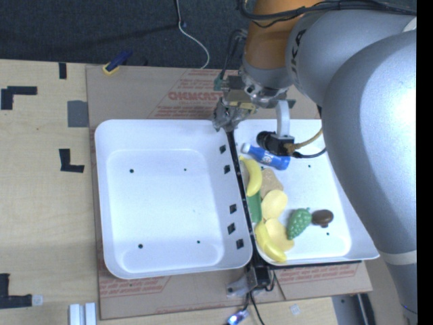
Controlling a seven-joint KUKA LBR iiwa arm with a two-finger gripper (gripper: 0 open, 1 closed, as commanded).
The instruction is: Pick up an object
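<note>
Gripper [223, 119] upper centre, above the seam between bins; finger state impossible to tell. Bottle [265, 156], bananas [252, 177], green fruit [298, 223] in right bin [338, 202].

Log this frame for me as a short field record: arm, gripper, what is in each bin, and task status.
arm: reaches in from the right, orange band above the wrist
gripper: over the far end of the wall between the bins, nothing seen in it
left bin: bare white floor with a few dark dots
right bin: blue and white tube, banana, yellow pieces, green bumpy piece, brown piece, clustered along its left side
task status: no object lifted yet
</note>
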